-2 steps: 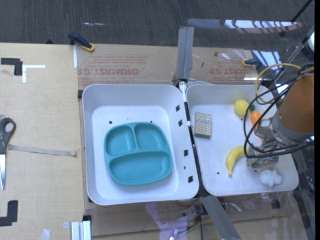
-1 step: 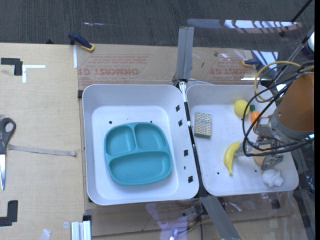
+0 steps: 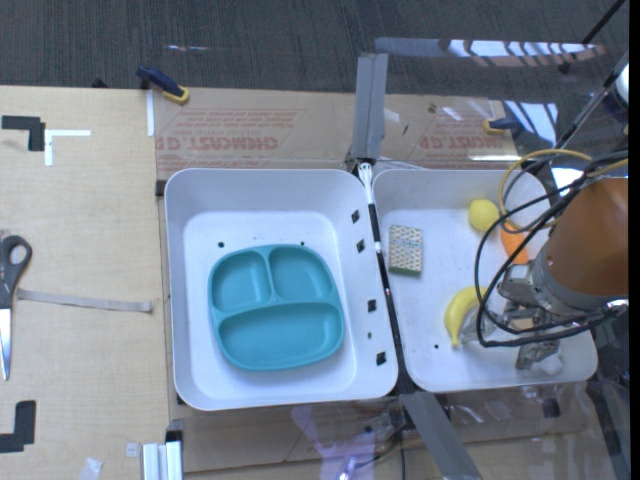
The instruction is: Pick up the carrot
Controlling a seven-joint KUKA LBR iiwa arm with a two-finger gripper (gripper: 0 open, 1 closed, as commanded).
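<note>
Tucked toward the far side of the shallow white right-hand bin (image 3: 430, 366), just beside a small round yellow fruit (image 3: 483, 214): the orange carrot (image 3: 513, 246), half hidden behind looping black cables (image 3: 490, 268). Hanging nearer the bin's front, by a curved yellow banana (image 3: 459, 314): the grey arm with its orange band (image 3: 598, 243). Probably off the mark for a grasp. Cannot tell whether jaws stand apart or together. Well clear in the left bin: a teal divided plastic plate (image 3: 277, 306).

The arm (image 3: 590, 243) has a glossy orange band, a grey metal wrist and looping black and yellow cables.
</note>
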